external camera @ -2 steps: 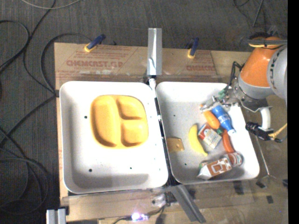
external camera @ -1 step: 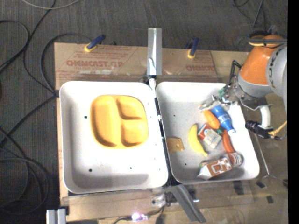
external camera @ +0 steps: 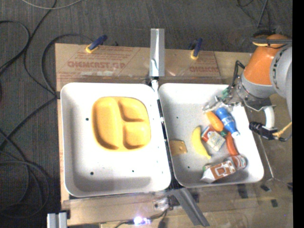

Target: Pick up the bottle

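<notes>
Camera view: the blue bottle [external camera: 226, 119] lies on its side at about two o'clock in the right bin [external camera: 185, 171], touching an orange piece [external camera: 214, 121] and the gripper [external camera: 224, 99] just above it; I cannot tell how its fingers stand. It looks placed for a descent onto the bottle. Clutter crowds nearby: banana [external camera: 198, 142], carton [external camera: 220, 171]. The left bin [external camera: 76, 175] carries a yellow tray [external camera: 121, 122]. Clamps [external camera: 96, 43] pin cardboard [external camera: 104, 65] at twelve o'clock; cables [external camera: 28, 56] cross the carpet.

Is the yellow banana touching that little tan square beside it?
Apart. The camera view shows a strip of white bin floor between the banana and the tan square in the right bin.
</notes>
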Robot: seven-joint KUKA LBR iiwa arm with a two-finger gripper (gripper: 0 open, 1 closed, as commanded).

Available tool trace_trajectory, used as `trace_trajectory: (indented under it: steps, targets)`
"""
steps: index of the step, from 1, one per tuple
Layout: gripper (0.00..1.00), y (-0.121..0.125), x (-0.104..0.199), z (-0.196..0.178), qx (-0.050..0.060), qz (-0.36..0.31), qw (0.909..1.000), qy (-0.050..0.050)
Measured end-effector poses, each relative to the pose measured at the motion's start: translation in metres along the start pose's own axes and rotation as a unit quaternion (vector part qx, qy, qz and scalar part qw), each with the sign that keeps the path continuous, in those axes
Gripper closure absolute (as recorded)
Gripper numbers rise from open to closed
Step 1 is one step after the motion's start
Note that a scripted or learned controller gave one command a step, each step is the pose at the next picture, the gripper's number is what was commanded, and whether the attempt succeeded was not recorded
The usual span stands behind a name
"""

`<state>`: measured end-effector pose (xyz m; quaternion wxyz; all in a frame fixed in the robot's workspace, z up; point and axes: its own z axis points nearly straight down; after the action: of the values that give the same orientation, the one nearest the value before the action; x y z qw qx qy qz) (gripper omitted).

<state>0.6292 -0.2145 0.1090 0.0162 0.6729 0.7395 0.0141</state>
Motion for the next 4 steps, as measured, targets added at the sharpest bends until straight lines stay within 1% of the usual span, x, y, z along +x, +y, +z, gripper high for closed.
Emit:
trace_trajectory:
  steps: [1, 2, 3, 4]
  targets:
    - [1.0, -0.004, -0.018, -0.011, -0.011, 0.006, 0.9998, -0.017]
    - [0.0, -0.004, 0.001, -0.001, -0.002, -0.002, 1.0, -0.002]
    - [0.0, 0.018, 0.036, -0.043, 0.022, 0.032, 0.9993, 0.001]
    - [0.0, 0.037, 0.078, -0.137, 0.022, 0.092, 0.9956, -0.001]
